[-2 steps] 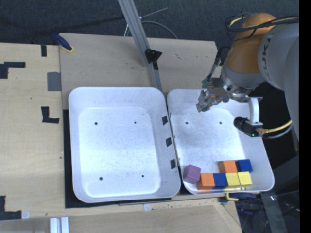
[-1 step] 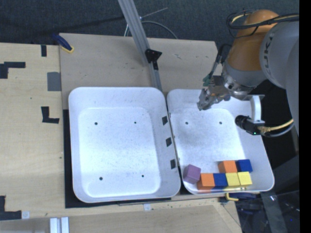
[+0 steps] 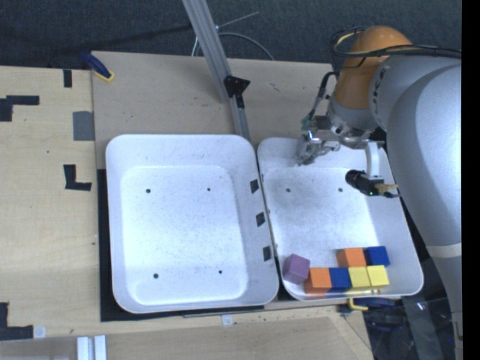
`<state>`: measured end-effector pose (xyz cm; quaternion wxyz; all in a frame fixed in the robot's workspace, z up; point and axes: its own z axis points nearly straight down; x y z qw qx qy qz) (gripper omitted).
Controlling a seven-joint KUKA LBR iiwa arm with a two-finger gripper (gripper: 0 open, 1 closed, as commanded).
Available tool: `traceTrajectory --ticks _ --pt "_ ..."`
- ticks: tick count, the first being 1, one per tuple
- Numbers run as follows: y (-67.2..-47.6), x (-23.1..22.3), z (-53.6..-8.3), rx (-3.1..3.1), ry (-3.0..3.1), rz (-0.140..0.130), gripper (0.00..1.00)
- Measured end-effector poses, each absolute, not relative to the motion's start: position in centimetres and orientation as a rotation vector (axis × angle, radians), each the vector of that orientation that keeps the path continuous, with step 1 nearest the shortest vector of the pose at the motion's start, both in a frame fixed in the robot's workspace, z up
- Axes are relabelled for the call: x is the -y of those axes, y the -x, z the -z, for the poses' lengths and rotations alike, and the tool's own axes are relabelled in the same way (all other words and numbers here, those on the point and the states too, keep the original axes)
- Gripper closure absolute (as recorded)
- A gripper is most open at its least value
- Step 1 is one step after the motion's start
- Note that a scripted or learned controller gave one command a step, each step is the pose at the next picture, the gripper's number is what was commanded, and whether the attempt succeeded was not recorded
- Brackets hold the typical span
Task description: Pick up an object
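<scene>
The pincer point(image 3: 309, 150) hangs over the upper edge of the right bin point(image 3: 330, 201), right of frame centre; I cannot tell how it is set. The blocks lie well apart from it in that bin's lower corner: a purple block point(image 3: 297, 267), two orange point(image 3: 351, 257), two blue point(image 3: 376, 256) and two yellow point(image 3: 360, 277), packed together. The left bin point(image 3: 180, 223) sits beside it on the desk point(image 3: 45, 223).

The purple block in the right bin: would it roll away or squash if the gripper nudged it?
The purple block has flat faces, so it would probably slide, not roll. It looks rigid and likely light. Pushed rightward, it may bump the orange block beside it.
</scene>
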<state>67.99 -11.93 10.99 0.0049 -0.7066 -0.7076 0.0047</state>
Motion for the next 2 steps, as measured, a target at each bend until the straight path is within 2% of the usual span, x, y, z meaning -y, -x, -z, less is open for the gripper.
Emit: traceTrajectory --ticks 1,2 --pt "-68.0 11.8 -12.3 2.221 2.215 -0.012 1.0" --pt "-67.7 9.5 -9.3 2.216 2.221 -0.029 1.0"
